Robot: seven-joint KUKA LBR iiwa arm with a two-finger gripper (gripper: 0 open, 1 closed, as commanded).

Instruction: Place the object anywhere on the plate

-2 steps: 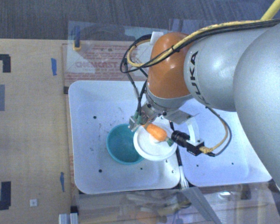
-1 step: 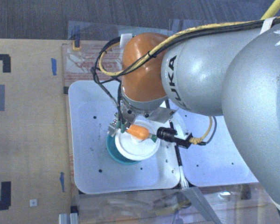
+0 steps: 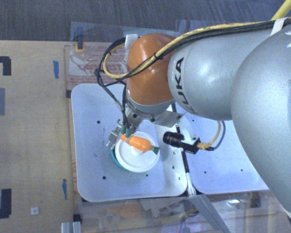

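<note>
The arm (image 3: 218, 76) hides most of the right bin (image 3: 233, 171) and the plate's (image 3: 136, 160) upper rim; the gripper (image 3: 120, 132) above the plate stays indistinct.

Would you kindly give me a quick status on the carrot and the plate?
Gripper low at plate's left rim. Toy carrot lying on white plate, left bin. Nothing else in the way.

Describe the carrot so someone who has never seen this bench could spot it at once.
Start at the left white bin, the one the grey arm hangs over. Near its middle sits a round white plate with a teal edge, just below the orange band of the arm. The carrot lies on the plate's upper part: a small orange piece, the one brightly coloured thing against all that white.
</note>
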